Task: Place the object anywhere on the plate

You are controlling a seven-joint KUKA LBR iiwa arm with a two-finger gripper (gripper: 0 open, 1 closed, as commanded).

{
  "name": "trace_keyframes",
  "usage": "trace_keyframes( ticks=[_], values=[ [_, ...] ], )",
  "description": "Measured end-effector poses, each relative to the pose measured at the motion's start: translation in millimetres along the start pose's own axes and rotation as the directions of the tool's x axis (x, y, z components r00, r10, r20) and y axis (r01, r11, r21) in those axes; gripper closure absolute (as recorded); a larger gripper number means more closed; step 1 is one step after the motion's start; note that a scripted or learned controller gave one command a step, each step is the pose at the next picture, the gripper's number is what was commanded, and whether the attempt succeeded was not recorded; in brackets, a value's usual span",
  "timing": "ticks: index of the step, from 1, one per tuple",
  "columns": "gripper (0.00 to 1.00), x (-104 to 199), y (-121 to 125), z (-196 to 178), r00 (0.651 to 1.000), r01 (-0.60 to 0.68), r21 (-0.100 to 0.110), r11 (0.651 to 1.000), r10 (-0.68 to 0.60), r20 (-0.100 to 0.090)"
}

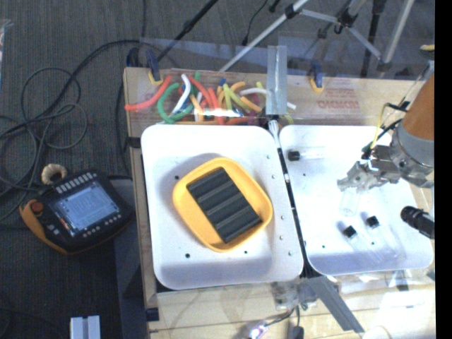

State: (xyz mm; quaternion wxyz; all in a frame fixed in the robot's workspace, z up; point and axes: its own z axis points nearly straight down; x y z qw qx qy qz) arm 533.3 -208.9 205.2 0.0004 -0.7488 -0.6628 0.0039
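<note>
Two white bins side by side. Left bin [162, 260]: yellow plate [191, 221] with dark block [224, 203]. Right bin [318, 253]: gripper [360, 181] low over it, grip unclear; small black object [347, 230] just below. Risk: missing something so tiny, then carrying nothing across to plate.

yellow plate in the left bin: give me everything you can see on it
The yellow plate is a rounded rectangle with a raised rim and looks like smooth plastic. It lies flat in the middle of the left bin, turned at a slant to the bin's edges. A dark ribbed slab with lengthwise ridges covers most of its middle, so mainly the yellow rim shows around it. It rests on the bin floor, apart from the walls. The end effector is over the right bin, away from the plate.
</note>
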Motion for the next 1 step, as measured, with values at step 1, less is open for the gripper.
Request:
trace_keyframes(
  ticks=[1],
  values=[
    [0.0,-0.1,0.0,-0.2,1.0,0.0,-0.001,1.0,0.0,0.0]
  ],
)
